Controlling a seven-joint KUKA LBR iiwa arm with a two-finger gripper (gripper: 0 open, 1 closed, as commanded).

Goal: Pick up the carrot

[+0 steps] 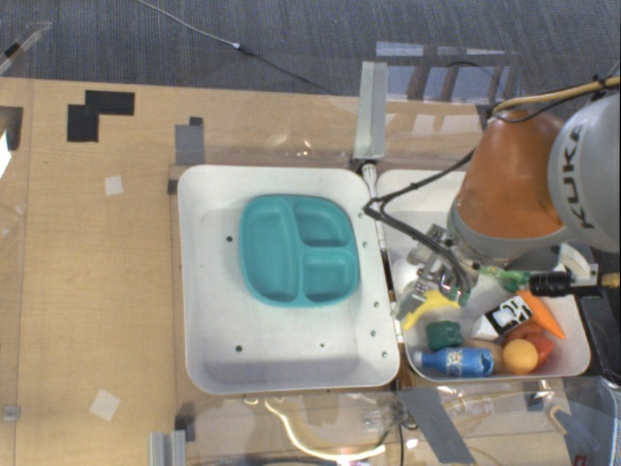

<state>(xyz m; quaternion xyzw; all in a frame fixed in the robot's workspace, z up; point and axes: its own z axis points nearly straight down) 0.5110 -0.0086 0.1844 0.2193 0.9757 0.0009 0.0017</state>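
Nearest me, the blue plastic bottle (456, 361) lies untouched; the orange tapered carrot (543, 316) rests unlifted in the right white bin (580, 365); I cannot tell the jaws' state.

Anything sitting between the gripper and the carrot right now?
In the camera view, a small black-and-white block lies between the gripper and the carrot, with a green piece just above that stretch.

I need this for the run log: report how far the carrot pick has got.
Done: the grey arm's pincer is down in the right white bin, over the toys. In hand: nothing shows between its fingers. Left: the orange tapered carrot lies in the bin beside the arm, not lifted, so the grasp and lift remain.
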